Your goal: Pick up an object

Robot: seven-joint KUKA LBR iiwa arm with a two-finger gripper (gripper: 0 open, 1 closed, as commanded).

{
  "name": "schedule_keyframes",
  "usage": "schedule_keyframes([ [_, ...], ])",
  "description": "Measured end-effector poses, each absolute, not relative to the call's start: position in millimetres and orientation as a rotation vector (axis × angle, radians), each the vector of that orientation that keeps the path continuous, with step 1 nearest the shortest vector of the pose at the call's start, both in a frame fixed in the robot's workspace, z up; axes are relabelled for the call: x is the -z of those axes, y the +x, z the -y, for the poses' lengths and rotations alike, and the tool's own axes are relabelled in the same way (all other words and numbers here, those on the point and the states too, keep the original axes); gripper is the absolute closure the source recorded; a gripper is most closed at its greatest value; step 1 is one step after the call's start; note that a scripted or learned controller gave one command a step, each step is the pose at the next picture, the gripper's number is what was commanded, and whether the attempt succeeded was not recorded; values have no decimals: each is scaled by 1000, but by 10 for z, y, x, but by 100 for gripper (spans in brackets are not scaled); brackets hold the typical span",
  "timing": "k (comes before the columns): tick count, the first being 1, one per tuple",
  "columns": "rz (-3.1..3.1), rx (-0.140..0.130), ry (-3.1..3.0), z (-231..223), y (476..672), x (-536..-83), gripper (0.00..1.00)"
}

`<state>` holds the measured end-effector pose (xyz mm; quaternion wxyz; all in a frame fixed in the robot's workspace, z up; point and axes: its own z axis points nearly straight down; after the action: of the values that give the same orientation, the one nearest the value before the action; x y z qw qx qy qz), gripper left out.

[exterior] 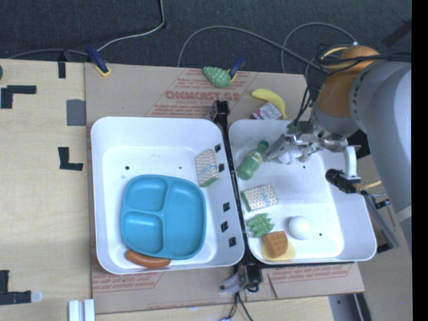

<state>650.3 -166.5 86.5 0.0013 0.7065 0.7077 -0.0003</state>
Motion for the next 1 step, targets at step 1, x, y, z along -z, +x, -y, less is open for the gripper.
schedule_keyframes([
  [1, -2221, -2, 2215, 1663, 6513, -974, 100],
])
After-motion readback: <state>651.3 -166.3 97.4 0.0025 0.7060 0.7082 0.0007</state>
